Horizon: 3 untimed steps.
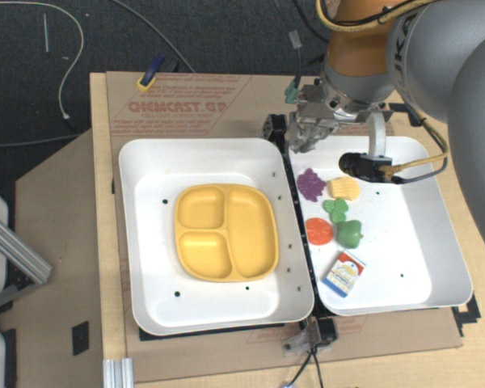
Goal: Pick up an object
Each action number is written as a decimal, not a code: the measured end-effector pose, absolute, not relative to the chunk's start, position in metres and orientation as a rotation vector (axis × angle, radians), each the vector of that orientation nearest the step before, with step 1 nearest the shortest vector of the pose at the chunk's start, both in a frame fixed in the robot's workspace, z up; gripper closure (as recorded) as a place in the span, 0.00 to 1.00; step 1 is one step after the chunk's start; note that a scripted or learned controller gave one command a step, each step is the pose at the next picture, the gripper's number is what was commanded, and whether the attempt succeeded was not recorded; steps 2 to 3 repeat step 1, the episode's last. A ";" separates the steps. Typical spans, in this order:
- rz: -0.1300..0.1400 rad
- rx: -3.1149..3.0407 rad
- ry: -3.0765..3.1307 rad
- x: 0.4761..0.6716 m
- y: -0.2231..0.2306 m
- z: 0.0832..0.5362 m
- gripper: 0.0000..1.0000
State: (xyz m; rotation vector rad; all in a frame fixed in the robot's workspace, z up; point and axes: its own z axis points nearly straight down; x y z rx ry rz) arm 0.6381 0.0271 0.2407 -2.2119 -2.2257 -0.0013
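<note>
My gripper [305, 138] hangs over the back left corner of the right bin [420, 241], close to the wall between the two bins. Nothing shows in its grasp. Just in front of it lies a purple grape bunch [310, 183], with a yellow toy piece [344, 187] to its right. Further forward sit a small green piece [335, 208], a red-orange round toy [318, 231] and a green pepper-like toy [350, 233]. A small white, blue and red box [343, 274] lies nearest the front.
The left bin [145, 217] holds a yellow divided plate [225, 233] at its middle. The toys cluster along the right bin's left side. The arm's grey body covers the upper right. Cardboard lies under both bins.
</note>
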 end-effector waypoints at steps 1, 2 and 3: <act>-0.003 -2.215 -2.227 0.641 0.072 0.239 1.00; -0.003 -2.215 -2.227 0.641 0.072 0.239 1.00; -0.003 -2.215 -2.227 0.641 0.072 0.239 1.00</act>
